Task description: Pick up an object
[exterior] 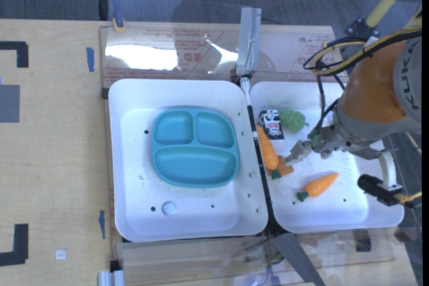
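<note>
- There are two white bins side by side. The left bin (127, 144) holds one blue plate (195, 147) with three parts. The plate lies flat in the middle of its bin, so it looks parked there and not part of the job.
- Near the front of the left bin, below the plate, there is one small pale round thing (169, 208). It is too small to tell what it is.
- The right bin (348, 207) holds the toys to pick from. It is where the arm reaches in, so I think the pick will happen here.
- One carrot (267, 151) lies along the left wall of the right bin.
- One small black and white packet (271, 122) sits just behind that carrot.
- One green bumpy toy (292, 120) sits just beside the packet, on its right.
- One small orange bit (282, 171) lies at the front end of the first carrot, touching it or nearly so.
- A second carrot (319, 184) lies in the open part of the bin, right of the first carrot and apart from it. That makes two carrots.
- The gripper (299, 151) is low, right of the first carrot, and points at it. I think that carrot is the one it wants. I cannot tell how wide the gripper is, and I see no toy in it.
</note>
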`<state>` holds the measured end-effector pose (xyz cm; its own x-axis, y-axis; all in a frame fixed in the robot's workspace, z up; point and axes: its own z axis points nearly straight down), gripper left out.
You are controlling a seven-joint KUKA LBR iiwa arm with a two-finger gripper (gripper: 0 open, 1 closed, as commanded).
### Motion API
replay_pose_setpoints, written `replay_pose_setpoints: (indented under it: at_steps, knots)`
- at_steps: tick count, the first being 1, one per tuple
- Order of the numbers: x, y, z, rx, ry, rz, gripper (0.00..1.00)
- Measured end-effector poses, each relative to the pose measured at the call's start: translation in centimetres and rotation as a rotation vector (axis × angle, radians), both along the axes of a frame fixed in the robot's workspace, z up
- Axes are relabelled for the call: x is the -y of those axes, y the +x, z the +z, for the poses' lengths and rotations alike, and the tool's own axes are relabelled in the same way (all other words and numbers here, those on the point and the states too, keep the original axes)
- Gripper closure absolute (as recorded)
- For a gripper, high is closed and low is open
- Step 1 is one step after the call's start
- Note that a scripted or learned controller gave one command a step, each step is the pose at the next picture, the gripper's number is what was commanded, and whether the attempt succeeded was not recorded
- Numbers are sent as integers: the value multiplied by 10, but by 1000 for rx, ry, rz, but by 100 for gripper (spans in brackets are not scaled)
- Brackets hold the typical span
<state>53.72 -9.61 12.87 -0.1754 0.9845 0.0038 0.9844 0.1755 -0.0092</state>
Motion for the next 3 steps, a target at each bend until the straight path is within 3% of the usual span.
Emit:
replay_pose_setpoints:
  at_steps: [1, 2, 3]
  knots:
    - [21, -56, -42, 14, -3, -33, 0]
    - [-1, -6, -41, 18, -3, -75, 0]
    - [21, 62, -42, 13, -3, -146, 0]
